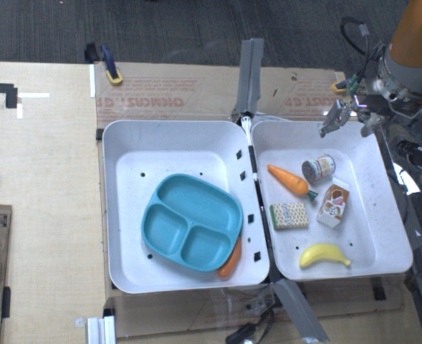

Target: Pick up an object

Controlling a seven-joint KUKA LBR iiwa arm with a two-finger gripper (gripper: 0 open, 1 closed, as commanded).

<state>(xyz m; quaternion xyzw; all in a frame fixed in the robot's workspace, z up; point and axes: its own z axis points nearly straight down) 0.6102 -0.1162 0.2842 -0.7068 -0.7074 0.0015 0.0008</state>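
Observation:
The right bin [382, 192] holds an orange carrot [288, 180], a small tin can [318, 168] on its side, a little white and red carton [333, 205], a green patterned packet [289, 215] and a yellow banana [324, 256]. My gripper [350, 120] hangs over the bin's far edge, above and behind the can. It is open, with nothing between its fingers [332, 122]. Every object lies apart from it on the bin floor.
The left bin [125, 156] bears a blue divided plate [191, 223] with an orange sausage-shaped item [230, 260] tucked under its near right rim. A grey divider post [250, 77] rises between the bins at the back. Cables [357, 45] trail near the wrist.

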